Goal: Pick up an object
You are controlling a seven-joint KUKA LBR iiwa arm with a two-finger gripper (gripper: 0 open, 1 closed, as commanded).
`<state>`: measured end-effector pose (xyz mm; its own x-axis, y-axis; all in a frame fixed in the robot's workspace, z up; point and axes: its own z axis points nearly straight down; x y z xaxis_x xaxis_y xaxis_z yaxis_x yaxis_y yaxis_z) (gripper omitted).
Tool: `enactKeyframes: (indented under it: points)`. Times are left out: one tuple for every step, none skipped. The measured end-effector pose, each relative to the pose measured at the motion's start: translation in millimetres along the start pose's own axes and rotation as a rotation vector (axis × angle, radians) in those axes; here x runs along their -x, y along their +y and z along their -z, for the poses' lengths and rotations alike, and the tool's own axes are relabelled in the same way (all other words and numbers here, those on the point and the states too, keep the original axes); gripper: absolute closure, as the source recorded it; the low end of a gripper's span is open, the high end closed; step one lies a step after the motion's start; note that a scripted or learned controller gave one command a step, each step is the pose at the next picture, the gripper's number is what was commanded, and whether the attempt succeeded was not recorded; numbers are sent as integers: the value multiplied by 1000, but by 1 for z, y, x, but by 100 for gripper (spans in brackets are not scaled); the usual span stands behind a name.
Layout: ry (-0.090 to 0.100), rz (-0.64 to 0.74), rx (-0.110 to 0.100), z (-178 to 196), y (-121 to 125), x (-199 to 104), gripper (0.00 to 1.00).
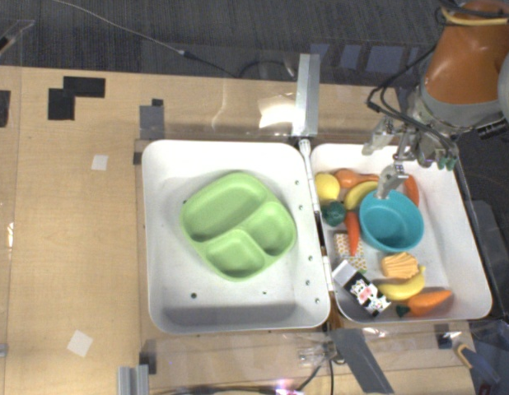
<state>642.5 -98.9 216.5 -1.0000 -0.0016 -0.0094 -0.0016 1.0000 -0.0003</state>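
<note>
My gripper (389, 184) hangs over the right bin (473, 245), just above the far rim of a blue bowl (392, 224). Nothing shows in its grasp. Left of the bowl lie a yellow lemon (326, 188), a curved banana (359, 194), a small teal object (333, 213) and a thin carrot (353, 239). An orange-red piece (413, 190) lies just right of the gripper. Nearer the front of the bin are a ridged tan piece (399, 264), a second banana (405, 287), an orange item (430, 300) and a black-and-white box (364, 291).
The left bin (168, 295) holds a green divided plate (237, 225). A metal post (307, 97) stands behind the seam between the bins. Cables trail at the back right beside the arm's orange band (469, 60).
</note>
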Motion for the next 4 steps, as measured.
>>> enactKeyframes:
  points:
    - [-32, -73, 0, -99, 7, -27, 0]
    - [-56, -168, 0, -104, 2, -46, 0]
    - [-27, -264, 2, -118, 18, -60, 0]
    - [-10, -300, 0, -125, 2, -120, 0]
